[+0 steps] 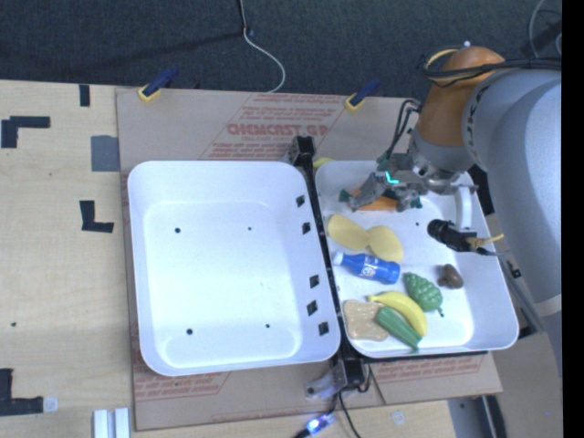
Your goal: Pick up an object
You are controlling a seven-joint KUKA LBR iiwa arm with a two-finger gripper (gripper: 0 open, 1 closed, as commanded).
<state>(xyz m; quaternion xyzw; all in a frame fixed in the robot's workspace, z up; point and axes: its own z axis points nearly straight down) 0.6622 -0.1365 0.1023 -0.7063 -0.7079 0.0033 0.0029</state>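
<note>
Dark carpet lies behind a pale wooden worktop (55, 272) bearing a cardboard sheet and two shallow white bins. Low in the back of the right-hand bin (484, 331), the tool (388, 190) sits over a flat orange piece (376, 204), likely its target; whether it is wide or closed I cannot tell, as wrist and cabling hide it. Nearby lie pale yellow chip-like pieces (365, 235), a blue bottle (370, 267), a yellow banana (404, 307), green vegetables (422, 292) and a small brown lump (450, 277). The left-hand bin (146, 199) presumably awaits the picked item.
</note>
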